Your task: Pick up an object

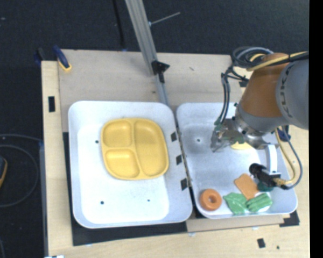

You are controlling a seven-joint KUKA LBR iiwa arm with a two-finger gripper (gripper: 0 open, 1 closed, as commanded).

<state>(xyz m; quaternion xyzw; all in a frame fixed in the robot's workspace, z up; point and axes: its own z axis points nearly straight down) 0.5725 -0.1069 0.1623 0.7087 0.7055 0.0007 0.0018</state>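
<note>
Looking down, you see the gripper (222, 138) low in the right bin (199, 120), beside a small yellow object (238, 143); you cannot tell how it is set. Near that bin's front edge lie an orange ring (210, 199), an orange block (246, 185) and green pieces (248, 203). The left bin (86, 198) holds a yellow divided plate (134, 148).

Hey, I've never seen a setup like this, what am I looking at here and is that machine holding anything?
One camera looks down at a slant on a bench with two shallow white bins. The grey and orange shape on the right is a robot arm; its pincer hangs over the right bin. Whether it holds anything is hidden. The left bin holds a yellow divided plate. In the right bin lie an orange ring, green pieces, an orange-brown block, and something yellow beneath the arm.
</note>
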